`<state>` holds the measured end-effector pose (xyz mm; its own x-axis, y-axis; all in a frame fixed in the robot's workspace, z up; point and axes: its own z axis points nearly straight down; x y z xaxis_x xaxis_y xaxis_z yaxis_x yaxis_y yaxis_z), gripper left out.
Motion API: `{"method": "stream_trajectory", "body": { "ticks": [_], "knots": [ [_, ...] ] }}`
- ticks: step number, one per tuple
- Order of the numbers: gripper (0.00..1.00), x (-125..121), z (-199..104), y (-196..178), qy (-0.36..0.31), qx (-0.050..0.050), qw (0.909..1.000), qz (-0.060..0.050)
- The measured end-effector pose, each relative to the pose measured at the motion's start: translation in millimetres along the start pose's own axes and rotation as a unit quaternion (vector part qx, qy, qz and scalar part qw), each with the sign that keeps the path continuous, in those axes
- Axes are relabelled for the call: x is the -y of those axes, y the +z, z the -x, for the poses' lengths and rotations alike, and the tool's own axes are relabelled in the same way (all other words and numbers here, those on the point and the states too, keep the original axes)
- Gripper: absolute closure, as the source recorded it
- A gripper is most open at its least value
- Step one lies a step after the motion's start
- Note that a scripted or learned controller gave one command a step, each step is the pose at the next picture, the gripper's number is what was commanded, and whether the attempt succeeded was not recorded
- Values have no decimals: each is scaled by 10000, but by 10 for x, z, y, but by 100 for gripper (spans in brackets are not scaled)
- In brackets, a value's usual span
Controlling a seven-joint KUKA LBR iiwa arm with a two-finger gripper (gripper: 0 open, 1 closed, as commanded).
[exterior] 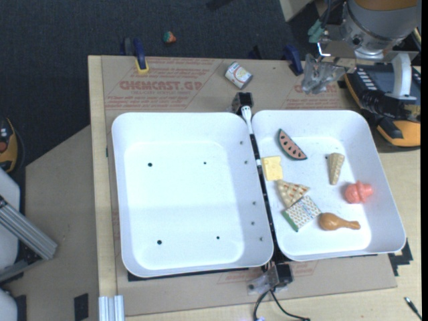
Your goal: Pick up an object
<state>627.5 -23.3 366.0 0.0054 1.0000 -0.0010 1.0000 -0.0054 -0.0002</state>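
Observation:
The right bin (381, 202) holds several toy foods: a watermelon slice (291, 145), a yellow cheese block (272, 168), an ice-cream cone (334, 166), a pink piece (359, 192), a waffle wedge (291, 192), a green-edged sandwich (301, 212) and a brown drumstick (337, 223). My gripper (319, 80) hangs above the bench behind the right bin's far edge, up and right of the watermelon slice, well apart from every item. Nothing shows between its fingers.
The left bin (134, 179) lies beside the right one. A small white box (238, 75) sits on the cardboard behind the bins. Blue clamps (139, 53) stand at the board's far edge. Cables and a yellow device (401, 129) lie at the right.

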Motion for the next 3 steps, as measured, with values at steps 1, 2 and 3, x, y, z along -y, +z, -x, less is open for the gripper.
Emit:
{"method": "stream_trajectory", "body": {
  "ticks": [1, 2, 3],
  "knots": [
    [100, 286, 867, -424, 17, 21, 10000, 39],
    [100, 547, 1984, -1239, 33, 46, 10000, 54],
    [100, 905, 1605, -1732, -39, 10, 10000, 46]
  ]
}}
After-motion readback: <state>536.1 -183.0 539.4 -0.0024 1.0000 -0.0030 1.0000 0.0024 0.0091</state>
